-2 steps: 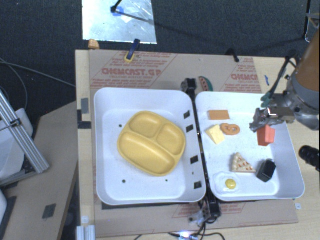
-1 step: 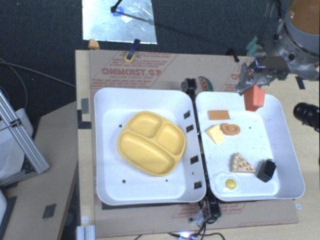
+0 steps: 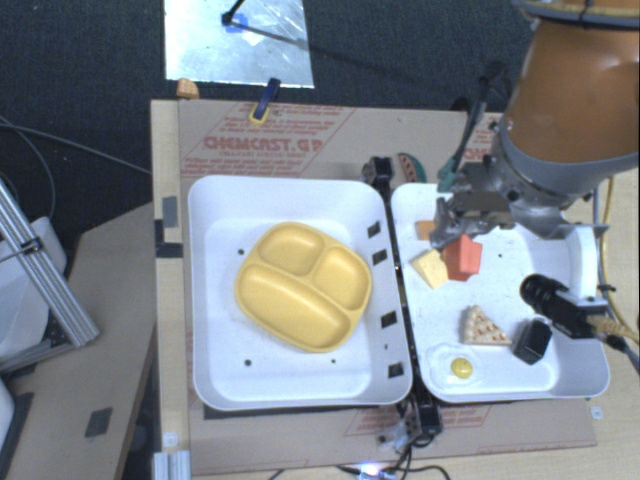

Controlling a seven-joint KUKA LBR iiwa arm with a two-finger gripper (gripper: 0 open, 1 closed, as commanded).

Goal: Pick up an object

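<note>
Right-hand shallow white bin [image 3: 592,376], contents listed by position from the red block:
- Pale yellow wedge of toy cheese [image 3: 430,269]: touching the block's left side.
- Small orange piece [image 3: 425,230]: up and to the left, partly under the gripper.
- Tan triangular toy pizza slice [image 3: 483,326]: just below the block, apart from it.
- Small white toy fried egg with yellow centre [image 3: 460,368]: further below, near the bin's front edge.

Left-hand shallow white bin [image 3: 215,373], well to the block's left: holds one yellow plastic plate with three compartments [image 3: 303,285].

Brown cardboard sheet with red lettering [image 3: 270,140]: lies under both bins.

Grey arm with broad orange band [image 3: 585,68]: reaches in from the right, wrist bent down over the right-hand bin.

Two-finger gripper [image 3: 458,224]: sits directly above the block's upper edge, overlapping it; whether it is open or closed cannot be told.

Red block [image 3: 465,259]: small, boxy, matte, in the upper left part of the right-hand bin, top partly hidden by the gripper.
</note>
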